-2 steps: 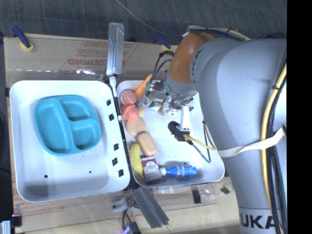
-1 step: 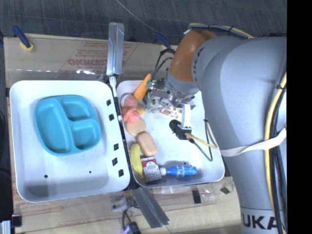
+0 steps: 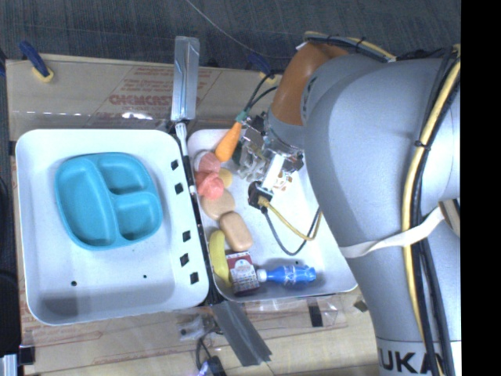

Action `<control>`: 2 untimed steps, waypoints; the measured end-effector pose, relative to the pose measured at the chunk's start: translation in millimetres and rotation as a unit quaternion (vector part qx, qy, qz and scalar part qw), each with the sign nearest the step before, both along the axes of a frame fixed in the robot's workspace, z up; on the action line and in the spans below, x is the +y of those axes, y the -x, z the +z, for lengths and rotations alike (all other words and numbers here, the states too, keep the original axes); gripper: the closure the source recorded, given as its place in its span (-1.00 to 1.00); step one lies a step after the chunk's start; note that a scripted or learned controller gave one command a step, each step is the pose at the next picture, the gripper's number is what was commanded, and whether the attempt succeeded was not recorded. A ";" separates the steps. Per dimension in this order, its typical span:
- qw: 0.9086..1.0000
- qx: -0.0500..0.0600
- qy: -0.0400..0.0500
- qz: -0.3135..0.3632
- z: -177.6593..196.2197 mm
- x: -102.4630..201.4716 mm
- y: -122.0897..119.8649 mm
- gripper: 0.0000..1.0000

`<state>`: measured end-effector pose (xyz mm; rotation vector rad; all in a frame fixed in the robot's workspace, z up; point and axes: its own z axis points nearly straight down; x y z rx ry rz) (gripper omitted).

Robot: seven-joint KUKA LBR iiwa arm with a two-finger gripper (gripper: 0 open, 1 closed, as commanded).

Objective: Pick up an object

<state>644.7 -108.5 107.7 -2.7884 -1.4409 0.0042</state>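
Hovering my gripper [image 3: 249, 159] beside the carrot [image 3: 228, 141], I was lining up a grasp. Its grip state I couldn't tell. Next, probably descend squarely over it.

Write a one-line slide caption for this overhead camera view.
KUKA arm's gripper poised over the right bin of toy food beside a carrot; blue divided plate sits in the left bin.

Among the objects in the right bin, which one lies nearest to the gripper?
The orange carrot, at the bin's far end, slanting right beside the gripper. The pink pieces, bread roll, banana, small box and blue bottle all lie farther toward the near end.
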 end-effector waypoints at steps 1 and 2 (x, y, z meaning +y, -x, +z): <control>1.000 0.000 0.000 0.001 0.0 0.4 -0.2 -1.00; 0.993 -0.003 0.001 0.118 86.2 44.3 -12.8 -1.00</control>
